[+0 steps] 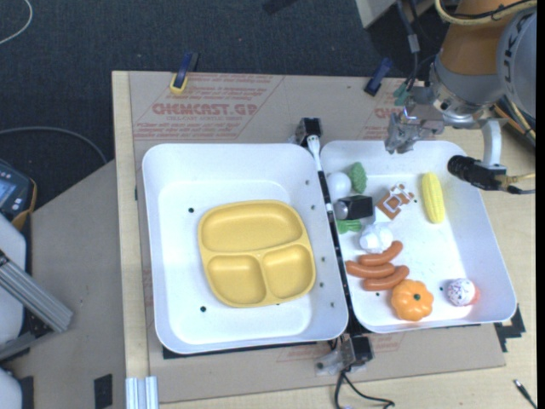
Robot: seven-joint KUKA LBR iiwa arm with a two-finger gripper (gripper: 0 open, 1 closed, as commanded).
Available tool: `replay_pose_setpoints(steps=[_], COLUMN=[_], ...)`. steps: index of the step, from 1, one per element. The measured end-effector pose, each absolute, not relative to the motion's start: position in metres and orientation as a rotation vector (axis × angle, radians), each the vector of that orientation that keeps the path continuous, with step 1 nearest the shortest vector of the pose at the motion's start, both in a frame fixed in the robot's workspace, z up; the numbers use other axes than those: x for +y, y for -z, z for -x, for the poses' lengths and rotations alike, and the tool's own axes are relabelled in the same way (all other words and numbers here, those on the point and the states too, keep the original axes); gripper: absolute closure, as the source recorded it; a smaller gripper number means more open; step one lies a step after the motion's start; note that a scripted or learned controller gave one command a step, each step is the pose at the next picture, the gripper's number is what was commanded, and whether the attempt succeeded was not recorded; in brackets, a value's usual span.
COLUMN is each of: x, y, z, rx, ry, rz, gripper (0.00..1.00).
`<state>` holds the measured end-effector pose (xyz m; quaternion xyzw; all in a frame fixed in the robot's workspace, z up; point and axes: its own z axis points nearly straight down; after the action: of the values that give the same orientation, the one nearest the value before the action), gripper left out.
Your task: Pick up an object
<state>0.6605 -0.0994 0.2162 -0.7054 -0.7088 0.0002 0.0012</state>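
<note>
My gripper point(400, 141) hangs over the far edge of the right bin point(477, 245), above its back rim, with nothing seen between its fingers. Below it in the bin lie a yellow corn cob point(433, 197), a small orange-and-white block point(394, 202), a green piece point(358, 177), a white ball point(340, 183), a black block point(355, 207), two sausages point(377, 265), an orange pumpkin point(411, 300) and a speckled pink-white egg point(460, 291). The gripper is nearest the green piece and the small block, apart from both.
The left bin point(170, 228) holds a yellow divided plate point(254, 251). A black clamp point(308, 131) sits at the bins' joint at the back. A black cylinder point(475, 171) on the arm's side juts over the right bin's far right rim. Cardboard lies under both bins.
</note>
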Motion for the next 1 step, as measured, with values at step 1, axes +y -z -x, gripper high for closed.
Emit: replay_pose_setpoints(steps=[1], x=[-0.0428], y=[-0.2097], z=[-0.6635], rx=[-2.226], ry=[0.000], rz=[2.212], gripper=[1.00])
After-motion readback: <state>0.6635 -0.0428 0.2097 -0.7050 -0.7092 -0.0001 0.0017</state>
